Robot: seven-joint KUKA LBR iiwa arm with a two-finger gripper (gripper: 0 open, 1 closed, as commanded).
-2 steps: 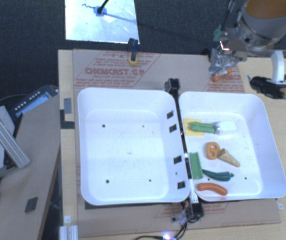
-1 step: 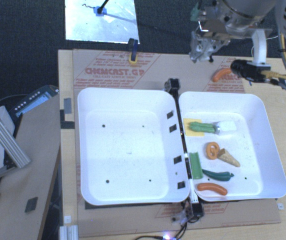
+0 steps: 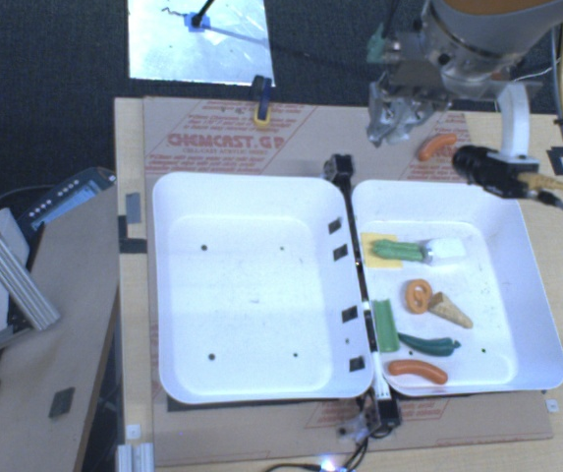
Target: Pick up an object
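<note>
- Above the bench's far edge, beyond the right bin (image 3: 517, 264), the gripper (image 3: 396, 121) hangs with nothing seen between its jaws; whether they stand apart or together cannot be told.
- Just beside it on the bench lies an orange sausage (image 3: 437, 147).
- Below it, in the right bin: a green brush (image 3: 399, 251) with a white end, an orange ring (image 3: 418, 295), a tan cone (image 3: 451, 310), a green stick (image 3: 385, 324), a dark pepper (image 3: 428, 343) and a second sausage (image 3: 418, 370).
- The brush, long and straight, looks light and stiff; its green middle seems the surest hold.
- Farthest off sits the left bin (image 3: 178, 264).
</note>
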